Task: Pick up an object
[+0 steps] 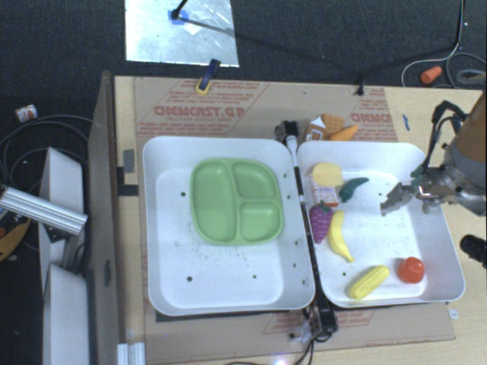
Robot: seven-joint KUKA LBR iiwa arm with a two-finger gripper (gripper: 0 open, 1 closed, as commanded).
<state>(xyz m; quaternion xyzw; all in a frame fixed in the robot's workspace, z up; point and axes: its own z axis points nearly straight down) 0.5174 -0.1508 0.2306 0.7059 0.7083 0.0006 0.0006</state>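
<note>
Candidate objects lie in the right-hand shallow white bin (437, 238): a yellow plastic banana (338, 236) near its centre, a purple toy grape bunch (320, 222) touching it at nine o'clock, a yellow toy corn cob (368, 281) at five o'clock, and a round red toy tomato (411, 269) just beside the cob. The grey two-finger gripper (394, 201) hovers over bare bin floor at two o'clock from the banana; nothing sits between its fingers, and whether they are parted cannot be judged. No pick is made yet; approach, grasp and lift all remain. The left-hand white bin (167, 280) holds a green divided plate (234, 201).
</note>
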